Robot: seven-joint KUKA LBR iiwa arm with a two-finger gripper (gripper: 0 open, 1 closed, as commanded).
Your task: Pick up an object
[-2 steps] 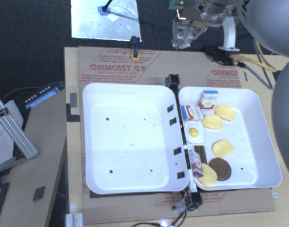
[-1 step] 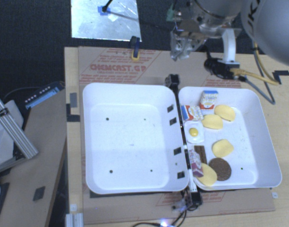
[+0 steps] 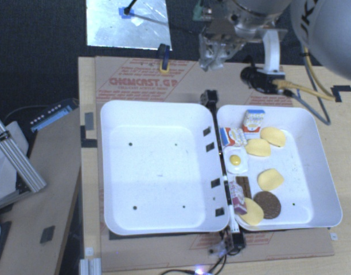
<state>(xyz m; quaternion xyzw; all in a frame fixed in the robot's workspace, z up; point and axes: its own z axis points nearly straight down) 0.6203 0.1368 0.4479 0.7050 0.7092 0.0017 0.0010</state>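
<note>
The right bin (image 3: 322, 171) holds several small food items. A little carton (image 3: 254, 121) and a red-and-white packet (image 3: 233, 136) lie near its far left corner. Yellow chip-like pieces (image 3: 273, 136) are scattered through the bin, one of them at the near edge (image 3: 251, 212). A toy fried egg (image 3: 236, 161) lies by the left wall, with a dark bar (image 3: 241, 189) and a brown round cookie (image 3: 268, 204) nearer the front. My gripper (image 3: 213, 53) hangs high over the bench behind the bins, apart from all items.
The left bin (image 3: 158, 171) sits beside the right one, joined by a black divider strip (image 3: 213, 130). A foil sheet (image 3: 127, 13) lies at the far left, with a yellow clamp (image 3: 163, 61) close by. Cables (image 3: 290, 87) run behind the right bin. Aluminium framing (image 3: 15, 159) stands at the left.
</note>
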